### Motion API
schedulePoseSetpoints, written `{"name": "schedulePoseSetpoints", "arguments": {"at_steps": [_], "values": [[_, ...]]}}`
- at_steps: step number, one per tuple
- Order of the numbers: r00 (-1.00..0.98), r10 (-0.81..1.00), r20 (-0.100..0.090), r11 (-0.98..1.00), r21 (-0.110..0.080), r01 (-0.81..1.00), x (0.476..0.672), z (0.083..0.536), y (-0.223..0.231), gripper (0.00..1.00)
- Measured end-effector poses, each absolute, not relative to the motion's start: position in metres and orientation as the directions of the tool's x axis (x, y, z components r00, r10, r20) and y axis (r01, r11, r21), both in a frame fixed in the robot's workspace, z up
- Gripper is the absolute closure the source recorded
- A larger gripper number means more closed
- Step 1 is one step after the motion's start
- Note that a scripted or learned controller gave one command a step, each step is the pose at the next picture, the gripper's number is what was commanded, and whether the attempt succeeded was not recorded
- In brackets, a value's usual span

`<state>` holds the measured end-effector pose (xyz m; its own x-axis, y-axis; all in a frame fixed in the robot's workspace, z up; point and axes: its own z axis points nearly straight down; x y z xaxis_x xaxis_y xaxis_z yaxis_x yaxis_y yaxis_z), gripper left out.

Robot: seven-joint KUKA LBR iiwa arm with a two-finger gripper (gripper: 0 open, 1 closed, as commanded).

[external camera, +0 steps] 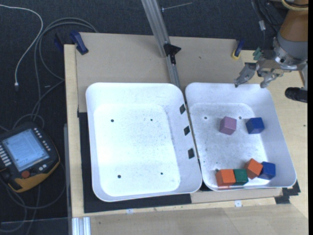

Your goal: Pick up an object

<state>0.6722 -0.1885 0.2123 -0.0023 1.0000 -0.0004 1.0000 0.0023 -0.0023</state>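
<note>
Camera view: the hand (253, 81) is positioned above the far edge of the right bin (279, 131), near that bin's upper right corner. Its two fingers (243, 77) are spread apart with nothing between them; the hand is released. The right bin contains six blocks. A purple block (228, 125) and a blue block (255, 125) lie near the bin's centre, close together but apart. Along the near wall sit an orange block (225, 177), a green block (240, 176), a second orange block (254, 168) and a second blue block (268, 169), packed in a row, neighbours touching or nearly so. The left bin (98, 102) stands just beside the right bin on the table (122, 58). All blocks are well apart from the hand.
</note>
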Motion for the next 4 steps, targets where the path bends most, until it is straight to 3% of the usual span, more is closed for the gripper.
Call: {"name": "schedulePoseSetpoints", "arguments": {"at_steps": [1,2,3,4], "values": [[-0.003,1.0,0.003,0.003,-0.009,1.0,0.677,0.116,-0.149,0.0],[0.001,1.0,0.003,-0.001,-0.008,1.0,0.618,0.098,-0.135,0.0],[-0.002,1.0,0.001,0.002,0.002,1.0,0.63,0.1,-0.126,0.0],[0.0,1.0,0.003,0.0,-0.006,1.0,0.579,0.1,-0.106,0.0]]}}
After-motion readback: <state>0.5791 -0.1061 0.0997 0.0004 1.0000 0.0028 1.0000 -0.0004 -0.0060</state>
